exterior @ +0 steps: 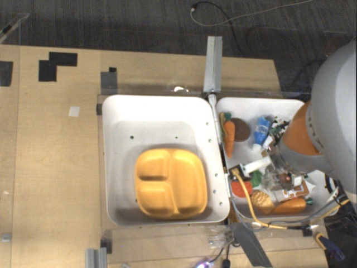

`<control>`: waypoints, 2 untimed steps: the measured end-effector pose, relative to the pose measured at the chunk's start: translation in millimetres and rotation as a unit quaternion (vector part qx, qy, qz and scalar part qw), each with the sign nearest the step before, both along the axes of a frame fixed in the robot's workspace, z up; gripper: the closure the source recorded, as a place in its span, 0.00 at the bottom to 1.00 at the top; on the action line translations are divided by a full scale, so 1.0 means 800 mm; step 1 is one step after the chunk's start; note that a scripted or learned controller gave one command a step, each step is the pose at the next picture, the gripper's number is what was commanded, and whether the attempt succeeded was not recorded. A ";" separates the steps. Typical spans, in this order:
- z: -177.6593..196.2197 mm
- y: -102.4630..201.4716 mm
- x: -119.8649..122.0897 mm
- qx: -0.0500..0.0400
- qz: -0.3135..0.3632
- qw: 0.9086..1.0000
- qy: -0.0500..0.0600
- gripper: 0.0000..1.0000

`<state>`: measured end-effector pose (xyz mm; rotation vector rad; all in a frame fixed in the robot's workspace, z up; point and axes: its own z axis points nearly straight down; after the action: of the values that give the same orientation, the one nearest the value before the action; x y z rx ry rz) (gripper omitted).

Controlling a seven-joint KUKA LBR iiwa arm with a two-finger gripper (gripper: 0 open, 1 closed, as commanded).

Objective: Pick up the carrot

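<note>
- Carrot (229, 137) lies lengthwise against the left wall of the right bin (262, 101), its green top pointing toward the far rim, well to the left of the end effector (273, 169) and a little farther from me than it. Nothing is gripping it; it rests loose on the bin floor.
- I judge it sits there because the clutter pushes long items to the wall, which will make a clean pinch awkward: one side of it has little room.
- Just beside it, toward the end effector, sits a brown round thing (241, 129), and beyond that a blue item (262, 130), both nearer the far rim than the tool.
- My end effector hangs low over the middle of the right bin, among the clutter. I cannot tell how it is set or whether it grips anything; the wrist and the grey arm (334, 102) with its orange band (300, 134) cover it from above.
- Below it I can make out a red piece (241, 189), a tan lumpy item (261, 200) and an orange oblong thing (290, 206), which could be mistaken for the target.
- Far off to its left, the left bin (120, 116) holds a yellow divided tray (170, 182).
- Both bins rest on the worktop (50, 166). The arm hides the right bin's right side.
</note>
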<state>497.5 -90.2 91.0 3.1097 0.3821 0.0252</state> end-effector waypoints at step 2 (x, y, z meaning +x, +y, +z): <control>0.000 0.005 -0.006 0.000 -0.007 1.000 -0.002 1.00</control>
<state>492.9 -86.5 91.3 3.1108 0.3597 0.0317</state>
